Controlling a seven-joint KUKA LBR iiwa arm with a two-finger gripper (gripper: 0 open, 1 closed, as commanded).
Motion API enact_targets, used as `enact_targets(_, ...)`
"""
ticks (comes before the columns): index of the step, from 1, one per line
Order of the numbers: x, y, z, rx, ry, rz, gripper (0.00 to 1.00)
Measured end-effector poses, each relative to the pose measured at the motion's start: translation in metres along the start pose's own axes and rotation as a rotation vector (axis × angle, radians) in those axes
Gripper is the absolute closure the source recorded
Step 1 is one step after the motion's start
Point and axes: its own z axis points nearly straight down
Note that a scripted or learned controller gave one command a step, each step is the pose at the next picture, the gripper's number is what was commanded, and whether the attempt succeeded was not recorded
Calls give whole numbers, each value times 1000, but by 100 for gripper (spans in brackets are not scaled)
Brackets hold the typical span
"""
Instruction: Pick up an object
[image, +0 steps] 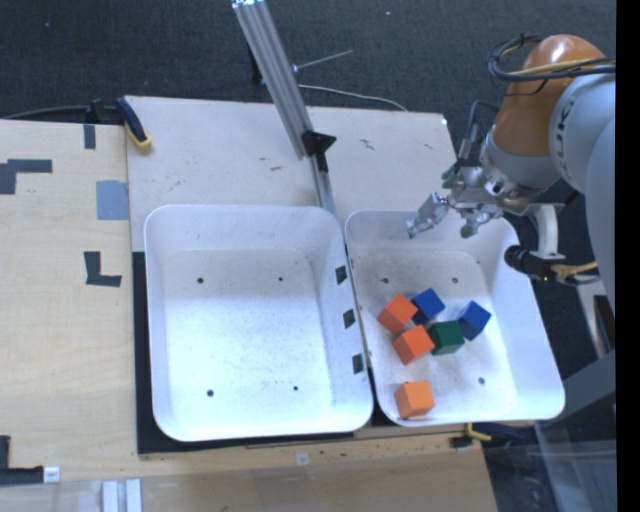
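Arm reaches in from right; gripper (447, 216) hangs over right bin's (520, 300) far rim, fingers spread, holding nothing. Blocks (428, 328) cluster mid-bin, well apart.

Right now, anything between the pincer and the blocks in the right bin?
Nothing visible. The pincer sits over the right bin's far end; bare bin floor lies between it and the block cluster.

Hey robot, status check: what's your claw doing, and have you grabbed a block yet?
Gripper open over right bin, far end, nothing held. Blocks clustered nearer the front, untouched. Path clear.
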Motion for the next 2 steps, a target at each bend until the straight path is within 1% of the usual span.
enact_targets(1, -74, -25, 94, 9, 0, 7, 0)
enact_targets(2, -69, -66, 109, 4, 1, 3, 0)
